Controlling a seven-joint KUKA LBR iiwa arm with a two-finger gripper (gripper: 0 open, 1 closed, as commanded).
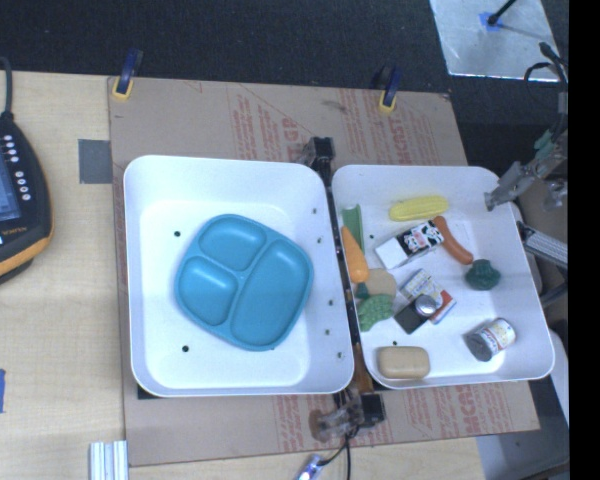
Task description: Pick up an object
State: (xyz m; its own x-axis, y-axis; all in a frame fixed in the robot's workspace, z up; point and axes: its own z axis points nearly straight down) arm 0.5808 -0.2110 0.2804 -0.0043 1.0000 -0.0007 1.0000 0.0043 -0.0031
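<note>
The right bin holds several small items. A yellow corn cob lies at the back, with a red sausage and a black-and-white carton beside it. A dark green lump sits by the right wall. A silver can and a tan bread piece lie at the front. An orange carrot and a leafy green piece rest along the left wall. My gripper hangs over the bin's back right corner, above and right of the corn, touching nothing that I can see.
The left bin carries a blue divided plate. A teach pendant lies at the far left of the bench. Clamps hold the cardboard sheet at the back edge.
</note>
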